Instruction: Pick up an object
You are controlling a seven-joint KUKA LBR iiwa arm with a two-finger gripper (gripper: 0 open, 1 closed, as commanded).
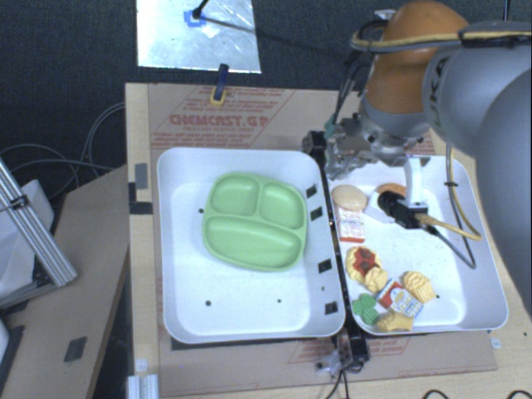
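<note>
End effector [342, 163] grip state unclear, over right bin [478, 248] w/ small plastic food toys; smooth green 3-section plate [253, 221] in left bin [179, 248].

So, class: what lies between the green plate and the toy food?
In the camera view, the bins' adjoining white walls with black clips separate the green plate from the toy food.

Gripper [342, 163] hangs above bun [349, 197] in right bin [486, 293].
</note>
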